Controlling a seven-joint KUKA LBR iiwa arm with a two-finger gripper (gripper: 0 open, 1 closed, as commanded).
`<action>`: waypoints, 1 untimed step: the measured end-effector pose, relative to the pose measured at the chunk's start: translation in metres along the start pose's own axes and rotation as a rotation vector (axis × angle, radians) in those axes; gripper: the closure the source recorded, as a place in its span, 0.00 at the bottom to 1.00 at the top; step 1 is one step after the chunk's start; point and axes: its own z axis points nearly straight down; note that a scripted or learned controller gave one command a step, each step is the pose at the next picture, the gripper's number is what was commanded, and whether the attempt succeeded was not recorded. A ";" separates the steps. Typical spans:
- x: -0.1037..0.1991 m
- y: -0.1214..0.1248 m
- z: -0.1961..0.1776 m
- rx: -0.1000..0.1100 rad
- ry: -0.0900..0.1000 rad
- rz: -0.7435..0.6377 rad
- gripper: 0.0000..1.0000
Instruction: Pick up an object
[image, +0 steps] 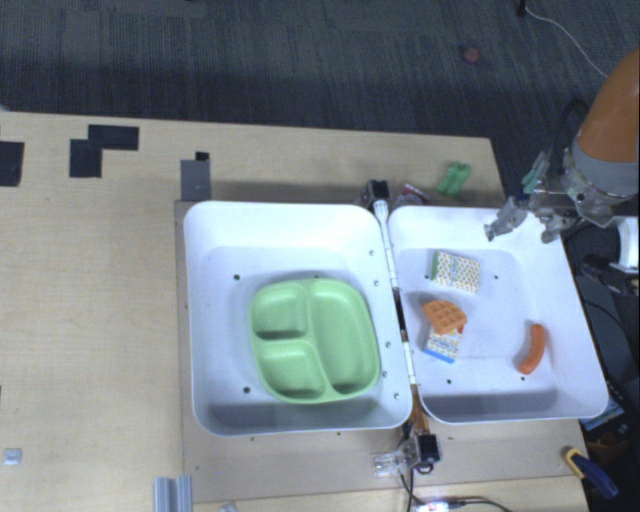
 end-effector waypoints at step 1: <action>0.051 -0.039 0.116 -0.003 -0.001 -0.002 0.00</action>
